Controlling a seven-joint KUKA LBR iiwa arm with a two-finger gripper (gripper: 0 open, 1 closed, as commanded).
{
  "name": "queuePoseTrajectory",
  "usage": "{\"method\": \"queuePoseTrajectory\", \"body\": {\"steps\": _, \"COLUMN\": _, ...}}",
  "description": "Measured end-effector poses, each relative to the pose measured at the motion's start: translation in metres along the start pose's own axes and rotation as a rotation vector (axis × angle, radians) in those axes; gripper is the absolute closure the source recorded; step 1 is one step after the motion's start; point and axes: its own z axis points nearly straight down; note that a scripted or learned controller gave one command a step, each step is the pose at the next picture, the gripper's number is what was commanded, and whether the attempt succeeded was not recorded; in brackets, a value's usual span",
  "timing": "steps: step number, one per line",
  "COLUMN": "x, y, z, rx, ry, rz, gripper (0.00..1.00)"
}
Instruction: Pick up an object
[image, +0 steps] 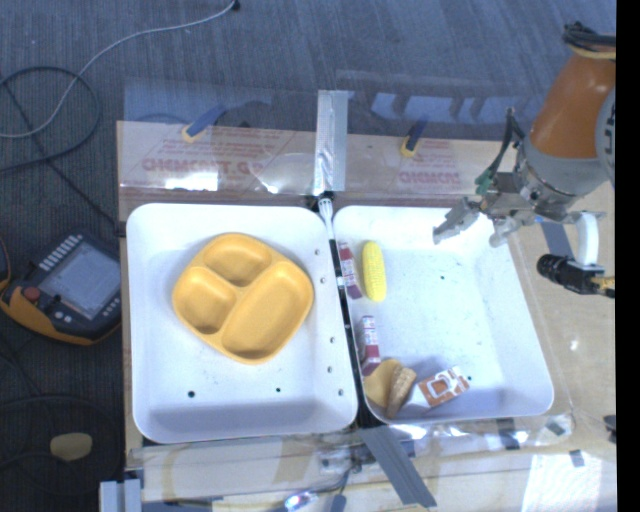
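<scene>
The gripper (470, 222) is hovering with its fingers spread apart and nothing between them. The yellow corn (373, 270) is lying in the right bin (520, 330); it should descend centered over it.

The arm (580, 90) is cut off at the right edge.

Bins (230, 425) were white, divided plate (243, 296) was mustard yellow, corn cob (373, 270) bright yellow, little carton (442, 386) orange and white.
</scene>
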Motion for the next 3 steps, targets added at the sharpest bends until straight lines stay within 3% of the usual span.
{"method": "queuePoseTrajectory", "body": {"steps": 1, "x": 0.041, "y": 0.054, "z": 0.123, "rx": -0.022, "ry": -0.004, "rz": -0.269, "gripper": 0.00}}
{"method": "queuePoseTrajectory", "body": {"steps": 2, "x": 0.040, "y": 0.054, "z": 0.123, "rx": -0.022, "ry": -0.004, "rz": -0.269, "gripper": 0.00}}
{"method": "queuePoseTrajectory", "body": {"steps": 3, "x": 0.055, "y": 0.019, "z": 0.151, "rx": -0.015, "ry": -0.004, "rz": -0.191, "gripper": 0.00}}
